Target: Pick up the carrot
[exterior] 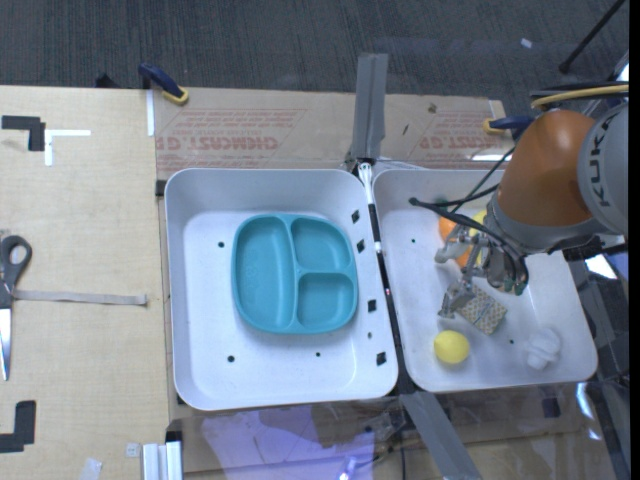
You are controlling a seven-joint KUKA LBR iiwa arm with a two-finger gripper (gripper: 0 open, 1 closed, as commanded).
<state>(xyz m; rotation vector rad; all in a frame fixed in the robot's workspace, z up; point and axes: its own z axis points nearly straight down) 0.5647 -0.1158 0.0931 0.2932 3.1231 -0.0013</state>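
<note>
Camera view put the one carrot (449, 227) in the right bin (420, 353), toward its back, an orange piece partly hidden under my arm (545, 183). My gripper (462, 298) hung just in front of it, low over the bin floor; whether it was spread or closed I could not tell, and nothing showed in its grasp. Beside the gripper lay one speckled, sponge-like block (485, 313), one yellow lemon (452, 347) near the front wall, and one small white object (542, 346) at the right. The left bin (190, 298) held one teal tray (295, 273) with three compartments. Both bins sat side by side on a brown cardboard sheet (250, 128) over a pale wooden bench (80, 238), where one pair of scissors (10, 268) lay at the left edge. Dark carpet (250, 18) ran behind the bench.
</note>
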